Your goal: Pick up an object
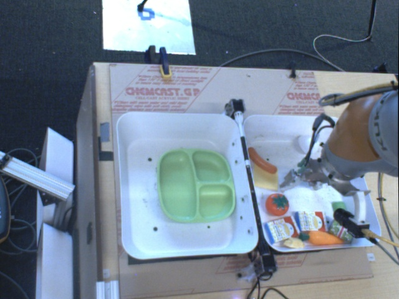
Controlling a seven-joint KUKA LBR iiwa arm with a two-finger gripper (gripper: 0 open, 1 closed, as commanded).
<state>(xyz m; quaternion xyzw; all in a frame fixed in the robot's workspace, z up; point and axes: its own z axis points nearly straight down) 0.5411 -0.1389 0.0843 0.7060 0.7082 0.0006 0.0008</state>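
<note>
One hot dog (262,159) lies diagonally, upper-left to lower-right; the jaws' state cannot be told.

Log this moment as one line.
arm over right bin | gripper near cheese wedge | tomato untouched | green tray in left bin

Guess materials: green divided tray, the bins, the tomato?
Green tray: likely molded plastic, matte, uniform color, rounded compartments. Bins, e.g. the left one: thin white plastic, probably vacuum-formed, soft rounded rims. Tomato: looks like glossy plastic toy food, not certain.
</note>
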